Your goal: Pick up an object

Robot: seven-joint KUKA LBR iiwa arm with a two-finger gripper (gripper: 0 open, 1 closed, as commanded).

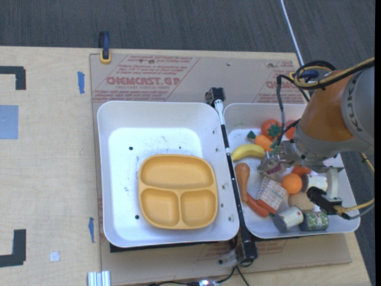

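The right bin (pixel 238 115) holds a heap of toy food. A yellow banana (pixel 248 152) lies at its left, and a red tomato with a green top (pixel 272 128) sits behind it. A brown sausage (pixel 242 177) and a carrot (pixel 259 206) run along the left wall. A white and red packet (pixel 271 192) lies beside an orange fruit (pixel 292 183). My gripper (pixel 275 161) is down in this bin, just right of the banana and above the packet. The wrist hides what is under it.
A grey can (pixel 287 218) and a green can (pixel 314 221) lie at the right bin's front edge. The left bin (pixel 119 130) holds a yellow three-compartment plate (pixel 177 190). A black divider post (pixel 215 95) stands between the bins.
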